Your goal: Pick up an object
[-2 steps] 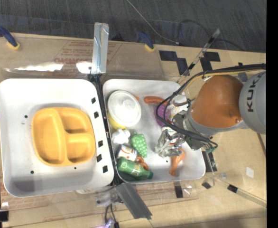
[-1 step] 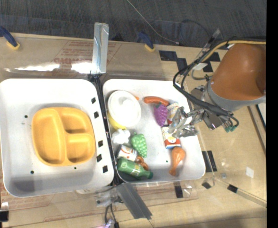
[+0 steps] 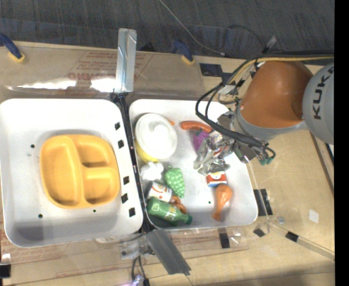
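the small red, white and blue can lies in the right bin, just below the claw, so your coming move is a short drop toward the near edge; the can's long axis looks roughly upright in the view, though it is too small to be sure. you cannot tell how far the claw is spread or whether it has hold of anything, since the metal parts blur into the clutter. around it sit an orange drumstick, a red sausage, a purple piece, green grapes, a green bottle and a white bowl. the left bin holds a yellow divided tray
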`<state>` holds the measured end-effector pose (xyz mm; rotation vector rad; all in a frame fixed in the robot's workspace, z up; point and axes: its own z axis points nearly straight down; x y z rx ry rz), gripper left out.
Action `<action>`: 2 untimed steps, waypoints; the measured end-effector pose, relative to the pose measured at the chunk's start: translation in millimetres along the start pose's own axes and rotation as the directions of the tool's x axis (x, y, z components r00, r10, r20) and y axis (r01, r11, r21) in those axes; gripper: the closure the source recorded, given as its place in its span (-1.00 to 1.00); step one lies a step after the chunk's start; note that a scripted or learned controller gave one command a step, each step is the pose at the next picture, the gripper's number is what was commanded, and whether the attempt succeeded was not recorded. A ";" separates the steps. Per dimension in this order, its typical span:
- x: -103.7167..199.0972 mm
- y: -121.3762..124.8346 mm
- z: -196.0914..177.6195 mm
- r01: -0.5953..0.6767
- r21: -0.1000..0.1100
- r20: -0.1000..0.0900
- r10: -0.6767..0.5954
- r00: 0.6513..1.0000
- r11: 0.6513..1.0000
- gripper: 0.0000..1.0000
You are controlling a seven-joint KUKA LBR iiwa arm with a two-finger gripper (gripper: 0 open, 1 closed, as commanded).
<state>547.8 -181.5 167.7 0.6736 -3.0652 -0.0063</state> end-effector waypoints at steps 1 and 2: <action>-34.5 18.9 76.0 0.720 0.002 -0.001 -0.720 0.694 0.694 1.00; -66.0 -18.9 -14.8 0.704 0.013 0.000 -0.704 0.710 0.710 1.00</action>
